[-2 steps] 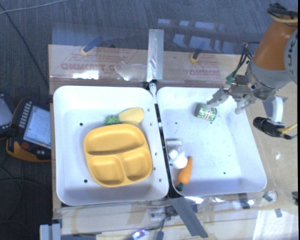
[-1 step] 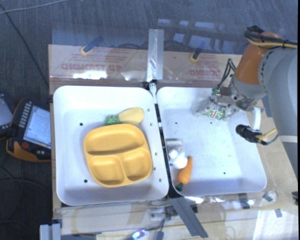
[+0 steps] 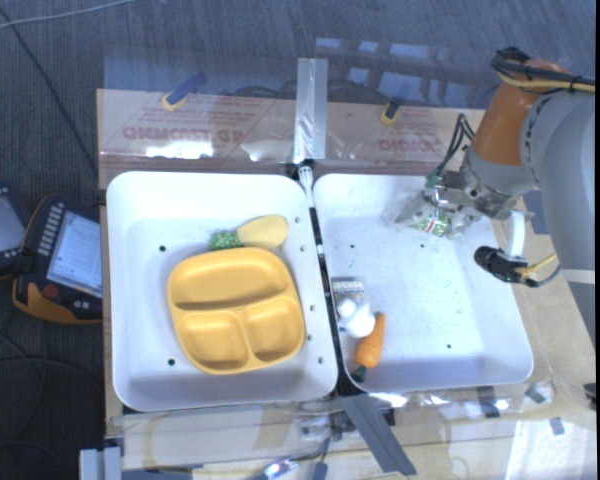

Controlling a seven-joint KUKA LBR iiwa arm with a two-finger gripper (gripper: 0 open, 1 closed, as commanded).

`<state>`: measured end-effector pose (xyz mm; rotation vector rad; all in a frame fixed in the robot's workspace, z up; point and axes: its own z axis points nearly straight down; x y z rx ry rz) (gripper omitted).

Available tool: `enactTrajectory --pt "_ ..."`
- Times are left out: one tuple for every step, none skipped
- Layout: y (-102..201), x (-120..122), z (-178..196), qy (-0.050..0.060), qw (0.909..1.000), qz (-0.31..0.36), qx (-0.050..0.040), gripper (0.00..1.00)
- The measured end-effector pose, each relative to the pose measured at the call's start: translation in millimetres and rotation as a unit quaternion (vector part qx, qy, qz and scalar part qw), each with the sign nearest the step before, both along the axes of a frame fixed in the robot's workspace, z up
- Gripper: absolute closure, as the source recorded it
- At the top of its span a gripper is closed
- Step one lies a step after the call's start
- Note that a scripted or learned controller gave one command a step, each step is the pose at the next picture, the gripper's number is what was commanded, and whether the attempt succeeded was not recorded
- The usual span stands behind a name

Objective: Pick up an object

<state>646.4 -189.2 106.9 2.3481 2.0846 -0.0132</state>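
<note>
In the left bin (image 3: 140, 228) lies a yellow divided plate (image 3: 238, 308). A pale yellow toy with a green end (image 3: 255, 231) rests against the plate's far edge. The right bin (image 3: 450, 308) holds an orange carrot (image 3: 370, 341) at its near left corner. Touching the carrot's upper end is a small white object (image 3: 355, 316), and just beyond that lies a small greyish piece (image 3: 347, 288). My gripper (image 3: 435, 214) hangs low over the far right part of the right bin, well away from those objects, with nothing seen in it.
The grey arm with its orange band (image 3: 500, 128) enters from the right over the bin's far right corner. A black cable connector (image 3: 495, 261) dangles by the bin's right rim. A clear panel (image 3: 280, 118) stands behind both bins. A teach pendant (image 3: 60, 258) lies on the floor at left.
</note>
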Motion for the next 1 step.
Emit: enactTrajectory --pt "79.9 7.2 71.5 -0.002 1.0 0.003 0.0032 1.0"
